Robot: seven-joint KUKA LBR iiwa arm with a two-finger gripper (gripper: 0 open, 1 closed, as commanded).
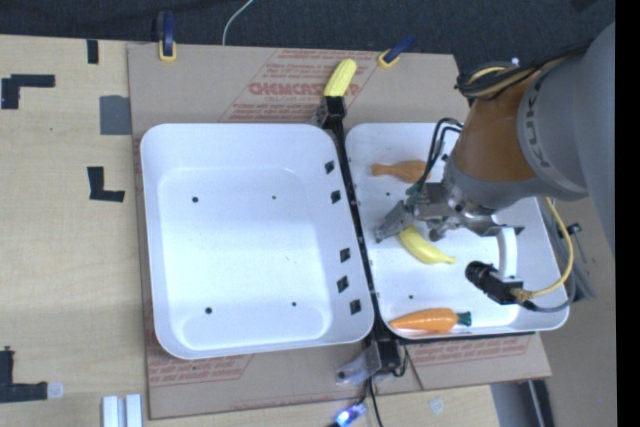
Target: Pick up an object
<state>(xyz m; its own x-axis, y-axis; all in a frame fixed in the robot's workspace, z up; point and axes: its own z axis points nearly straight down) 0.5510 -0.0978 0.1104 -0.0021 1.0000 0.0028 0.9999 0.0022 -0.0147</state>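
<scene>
In the right bin (535, 215), a yellow banana (430, 250) lies near the middle. An orange carrot with a green tip (425, 320) rests by the front wall, and a pale orange piece (400, 170) lies toward the back. My gripper (412, 229) hangs low over the banana's upper end and is open. One finger (388, 227) points left of the fruit and the other sits to its right. Nothing is held between them.
The left bin (165, 215) sits beside the right one, with a black divider strip (345, 215) between them. A yellow clamp (340, 80) grips the back of that divider. Black cables and a connector (495, 280) trail from the wrist over the right bin.
</scene>
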